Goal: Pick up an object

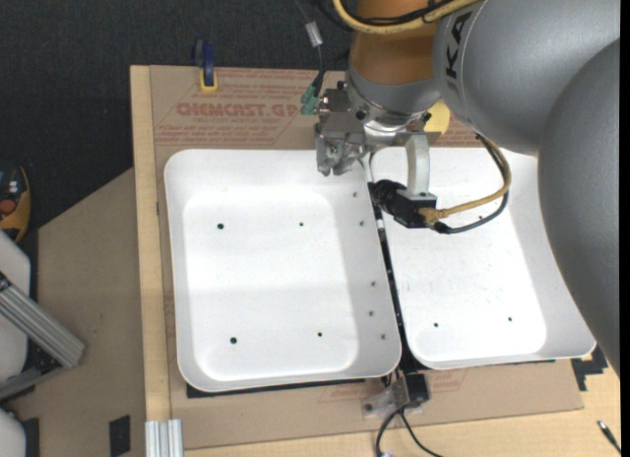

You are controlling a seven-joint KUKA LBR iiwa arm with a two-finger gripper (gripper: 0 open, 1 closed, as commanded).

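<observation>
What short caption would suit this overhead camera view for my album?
Grey and orange arm poised with its hand above the far edge of the left white bin.

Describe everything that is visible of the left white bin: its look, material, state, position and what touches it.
The left white bin is a shallow tray with rounded corners and a raised rim; it looks like smooth plastic. Four small dark dots mark its flat floor. It lies level on a brown board, its right rim meeting the right bin along a dark seam. The pincer hangs above its far right corner; whether it touches the rim I cannot tell.
</observation>
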